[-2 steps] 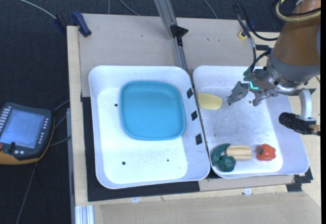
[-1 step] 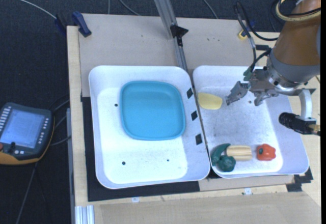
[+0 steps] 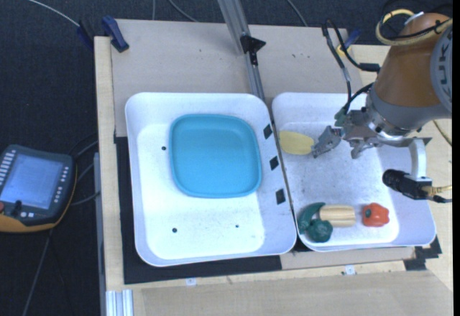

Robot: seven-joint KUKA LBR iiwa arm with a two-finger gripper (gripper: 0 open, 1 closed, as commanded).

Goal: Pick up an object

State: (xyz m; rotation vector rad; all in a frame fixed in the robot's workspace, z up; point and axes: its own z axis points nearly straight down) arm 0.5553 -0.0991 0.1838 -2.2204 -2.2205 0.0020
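Note:
In the right bin (image 3: 359, 178) a pale yellow object (image 3: 295, 142) lies near the left wall. Along the front wall sit a green pepper-like toy (image 3: 315, 222), a tan cylinder (image 3: 339, 215) and a red tomato-like toy (image 3: 374, 215). My gripper (image 3: 340, 147) hangs over the bin's upper middle, just right of the yellow object. Its fingers stand open with nothing between them, and the left fingertip (image 3: 321, 146) is close to the yellow object's right end.
The left bin (image 3: 144, 185) holds a blue square plate (image 3: 215, 155). A metal post (image 3: 233, 6) rises behind the gap between the bins. Cables trail from the arm at the right, near a black part (image 3: 402, 182).

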